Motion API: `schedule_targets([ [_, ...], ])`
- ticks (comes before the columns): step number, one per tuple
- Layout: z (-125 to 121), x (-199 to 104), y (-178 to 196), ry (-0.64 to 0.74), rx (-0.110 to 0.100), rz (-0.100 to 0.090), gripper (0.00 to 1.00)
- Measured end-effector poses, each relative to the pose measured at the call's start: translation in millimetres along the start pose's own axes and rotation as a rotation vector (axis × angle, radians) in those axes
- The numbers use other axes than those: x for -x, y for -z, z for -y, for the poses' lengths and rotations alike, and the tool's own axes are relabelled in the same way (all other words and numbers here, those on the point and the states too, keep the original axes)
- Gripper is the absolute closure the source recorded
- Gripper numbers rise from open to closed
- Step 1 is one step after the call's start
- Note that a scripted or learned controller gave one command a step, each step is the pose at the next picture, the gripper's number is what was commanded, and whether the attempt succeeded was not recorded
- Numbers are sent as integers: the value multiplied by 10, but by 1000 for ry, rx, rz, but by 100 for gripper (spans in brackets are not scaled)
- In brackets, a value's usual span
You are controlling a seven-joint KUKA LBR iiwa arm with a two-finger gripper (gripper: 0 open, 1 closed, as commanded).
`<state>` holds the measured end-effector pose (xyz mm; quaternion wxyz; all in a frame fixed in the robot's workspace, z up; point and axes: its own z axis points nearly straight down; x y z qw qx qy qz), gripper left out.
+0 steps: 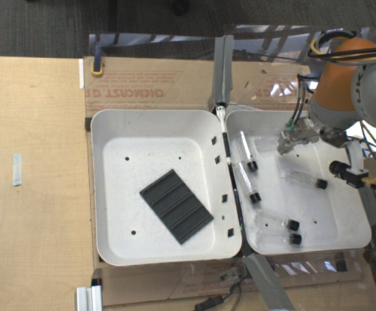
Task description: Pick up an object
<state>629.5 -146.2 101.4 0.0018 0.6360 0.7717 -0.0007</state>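
Observation:
A dark ribbed rectangular slab lies at a slant in the left bin. The right bin holds several clear tubes with black caps: one tube near the divider, a second tube below it, a third tube mid-bin, and a pair of tubes by the front wall. My gripper hangs over the back part of the right bin, to the right of the upper tube and above the mid-bin one. Nothing visibly sits in it.
The grey arm with its orange band reaches in over the right bin's back right corner, with cables around it. A metal divider rail runs between the bins. Cardboard lies behind them and a wooden tabletop to the left.

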Motion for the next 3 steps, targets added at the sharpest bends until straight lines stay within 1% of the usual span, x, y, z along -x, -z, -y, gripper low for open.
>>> schedule_targets([
  [1, 0, -1, -1, 0, 0, 0, 0],
  [2, -2, 5, 94, 2, 1, 2, 100],
  [3, -1, 5, 94, 2, 1, 2, 0],
])
